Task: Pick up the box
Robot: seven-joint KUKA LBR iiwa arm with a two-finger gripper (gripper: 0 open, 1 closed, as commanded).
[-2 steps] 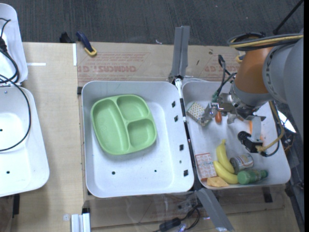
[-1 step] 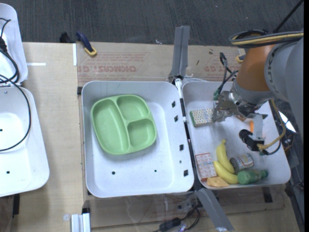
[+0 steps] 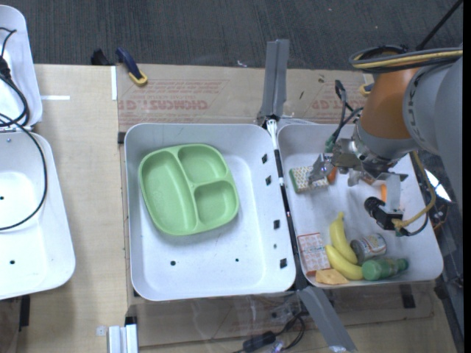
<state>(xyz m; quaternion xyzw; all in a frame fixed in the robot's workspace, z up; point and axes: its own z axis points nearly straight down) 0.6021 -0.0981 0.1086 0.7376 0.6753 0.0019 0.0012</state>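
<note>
A small flat box [image 3: 313, 250] with red and white print lies at the front left of the right bin [image 3: 419, 219], next to the bananas. My gripper [image 3: 324, 169] hangs low over the back left part of that bin. Its tip is right beside a small tan, speckled block [image 3: 304, 178], and I cannot tell whether it touches the block. The grey arm with its orange band [image 3: 386, 109] reaches in from the right.
Two bananas [image 3: 338, 245], a can [image 3: 368, 246] and a green bottle [image 3: 384, 268] crowd the right bin's front. A small orange item [image 3: 383, 192] lies near the gripper. The left bin [image 3: 147, 271] holds a green divided plate [image 3: 189, 188].
</note>
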